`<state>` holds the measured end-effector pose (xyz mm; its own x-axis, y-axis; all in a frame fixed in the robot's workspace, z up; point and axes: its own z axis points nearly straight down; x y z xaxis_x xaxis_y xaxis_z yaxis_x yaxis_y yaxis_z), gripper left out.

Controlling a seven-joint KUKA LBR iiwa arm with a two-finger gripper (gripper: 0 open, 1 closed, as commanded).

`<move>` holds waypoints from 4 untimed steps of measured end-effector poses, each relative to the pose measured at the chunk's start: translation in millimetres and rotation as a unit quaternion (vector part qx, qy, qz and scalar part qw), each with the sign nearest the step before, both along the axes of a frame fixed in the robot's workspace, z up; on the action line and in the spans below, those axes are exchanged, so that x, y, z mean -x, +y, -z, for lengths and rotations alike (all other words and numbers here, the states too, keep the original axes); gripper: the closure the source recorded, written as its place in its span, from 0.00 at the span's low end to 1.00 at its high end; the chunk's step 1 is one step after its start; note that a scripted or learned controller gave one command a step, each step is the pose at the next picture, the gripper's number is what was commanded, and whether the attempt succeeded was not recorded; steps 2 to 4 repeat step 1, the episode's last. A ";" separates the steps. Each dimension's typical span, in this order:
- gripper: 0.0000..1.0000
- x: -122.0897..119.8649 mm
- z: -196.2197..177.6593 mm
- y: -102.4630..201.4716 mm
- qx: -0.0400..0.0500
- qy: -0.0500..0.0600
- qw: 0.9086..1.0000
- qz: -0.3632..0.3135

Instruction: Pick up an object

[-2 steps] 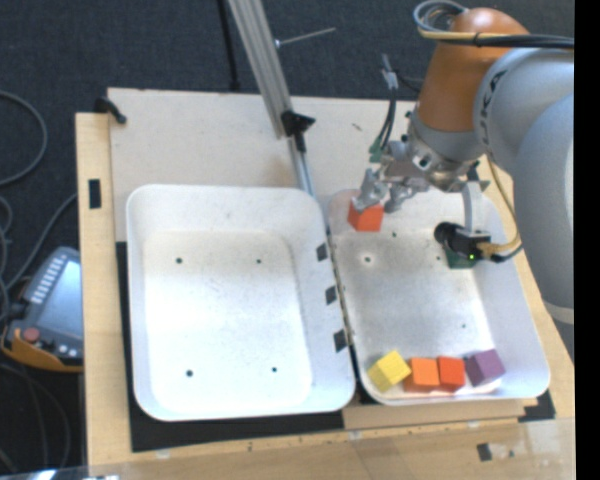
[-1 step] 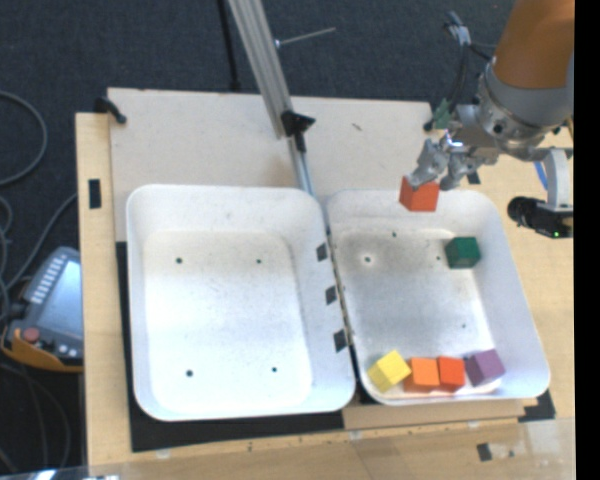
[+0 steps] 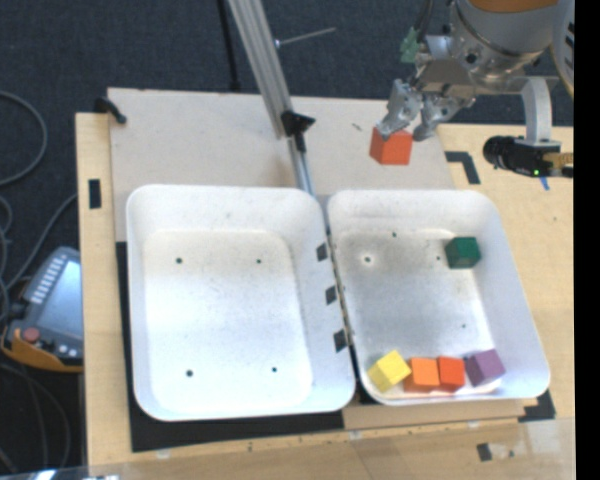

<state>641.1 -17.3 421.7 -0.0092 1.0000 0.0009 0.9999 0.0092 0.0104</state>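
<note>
1. The claw [image 3: 412, 128] hung above the far part of the bench [image 3: 180, 138], its fingers clamped on a red cube [image 3: 391, 148].
2. The red cube sat at the fingertips, under the claw's left finger as the camera saw it, beyond the far rim of both bins.
3. The right bin [image 3: 410, 298] lay just nearer the camera than the claw, almost straight below it in the picture.
4. In that bin a green cube [image 3: 462, 252] stood alone by the far right corner; of the loose cubes it was the closest to the claw.
5. Four more cubes stood in a row along the bin's near wall, well apart from the claw: a yellow cube [image 3: 389, 370], an orange cube [image 3: 424, 373], a second orange cube [image 3: 451, 373] and a purple cube [image 3: 484, 366]. The two orange ones touched; the yellow one was turned a little askew.
6. The left bin [image 3: 230, 298] lay nearer the camera and to the left of the claw, touching the right bin along their shared edge. Its floor was speckled with dark marks.
7. A metal rail [image 3: 265, 58] slanted down to the left of the claw and met the bench near the gap between the bins, with a black clamp [image 3: 298, 125] on it about level with the claw.
8. Far to the left of the claw, off the bench, lay a pendant [image 3: 55, 298] and loose cables [image 3: 10, 138].
</note>
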 end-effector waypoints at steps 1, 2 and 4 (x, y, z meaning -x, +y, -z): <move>1.00 18.3 70.5 79.4 0.000 0.009 1.000 0.000; 1.00 18.3 70.5 79.4 0.000 0.009 1.000 0.000; 1.00 18.3 70.5 79.4 0.000 0.009 1.000 0.000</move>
